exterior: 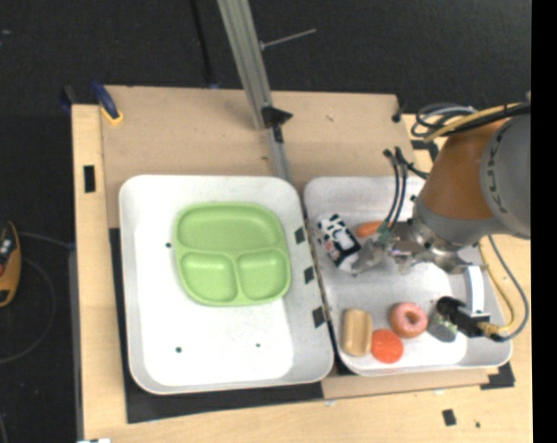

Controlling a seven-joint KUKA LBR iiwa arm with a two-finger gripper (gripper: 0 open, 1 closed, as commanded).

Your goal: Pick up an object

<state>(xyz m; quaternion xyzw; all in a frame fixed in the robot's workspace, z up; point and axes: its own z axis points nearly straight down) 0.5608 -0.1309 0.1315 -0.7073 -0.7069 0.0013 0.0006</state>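
Claw, grip state unclear, hovers in the right bin beside a black-and-white toy.

Two white bins with toys and a plate

The green plate sits in the left bin. The gripper hangs over the right bin, with a pink donut at its five o'clock.

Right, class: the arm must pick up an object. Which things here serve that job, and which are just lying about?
For the job: gripper; cow toy; doughnut; tan block; red ball; right bin.

Lying about: green plate; left bin; metal post.
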